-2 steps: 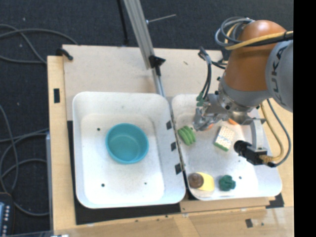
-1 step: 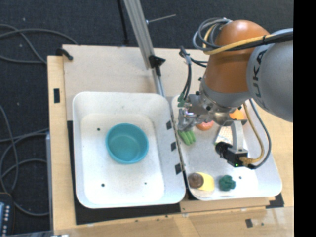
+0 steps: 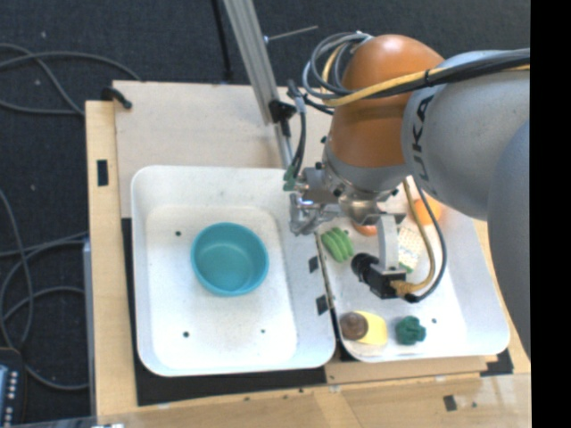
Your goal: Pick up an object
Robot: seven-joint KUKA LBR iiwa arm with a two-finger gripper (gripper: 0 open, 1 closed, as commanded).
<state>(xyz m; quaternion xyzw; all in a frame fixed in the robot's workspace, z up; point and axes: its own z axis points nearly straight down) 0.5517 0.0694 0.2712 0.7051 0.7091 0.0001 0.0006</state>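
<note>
— Over the strip where the two bins meet, what sits around the gripper [image 3: 303, 214]?

— It hangs above the inner wall of the right bin [image 3: 459, 306], at that bin's left edge. A green ridged piece [image 3: 337, 243] lies just beside it, to the right and a little nearer the camera. Whether the gripper is spread or pressed together I cannot tell; nothing shows clamped in it.

— What else is in that bin?

— Along the front wall, a yellow piece with a brown end [image 3: 365, 328], and near it a small dark green lump [image 3: 409, 330]. An orange thing [image 3: 428, 210] peeks out from under the arm [image 3: 446, 123], mostly hidden.

— Anything in the way?

— The arm's bulk covers the back half of the right bin. A slanted metal rail [image 3: 250, 43] comes down from the top and ends close behind the gripper.

— And open room?

— The left bin [image 3: 169, 328] holds one teal bowl [image 3: 230, 257] near its middle, well apart from the gripper, with bare floor all round it. The right bin's far right corner is bare too.
</note>
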